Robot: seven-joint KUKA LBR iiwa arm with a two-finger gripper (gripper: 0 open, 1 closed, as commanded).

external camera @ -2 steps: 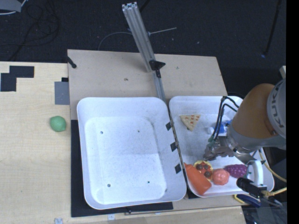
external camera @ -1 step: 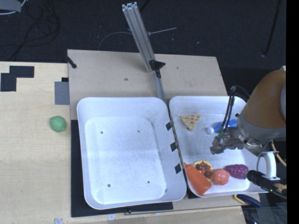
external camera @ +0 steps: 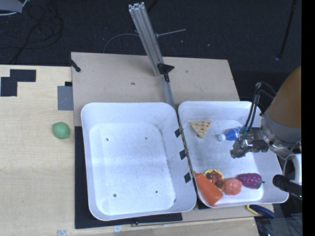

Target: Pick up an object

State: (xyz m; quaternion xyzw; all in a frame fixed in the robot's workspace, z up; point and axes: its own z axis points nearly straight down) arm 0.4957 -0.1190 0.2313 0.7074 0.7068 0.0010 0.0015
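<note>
Hovering over the right bin (external camera: 231, 107), the tool (external camera: 239, 150) sits low near the bin's middle, just beside a small blue-and-white bottle (external camera: 230, 134); whether it is spread or closed cannot be told from this slanted view, and nothing can be seen held in it. The likeliest target is that bottle, lying on its side and appearing to touch the tool's upper edge. A descent slightly off-centre could nudge it away, since a round bottle probably rolls easily on the smooth floor. The waffle slice (external camera: 200, 128) lies apart toward the divider. Crowded along the near wall are the orange carrot (external camera: 209, 191), a tomato (external camera: 232, 186) and purple grapes (external camera: 250, 180); grasping there risks catching two pieces or striking the wall.
</note>
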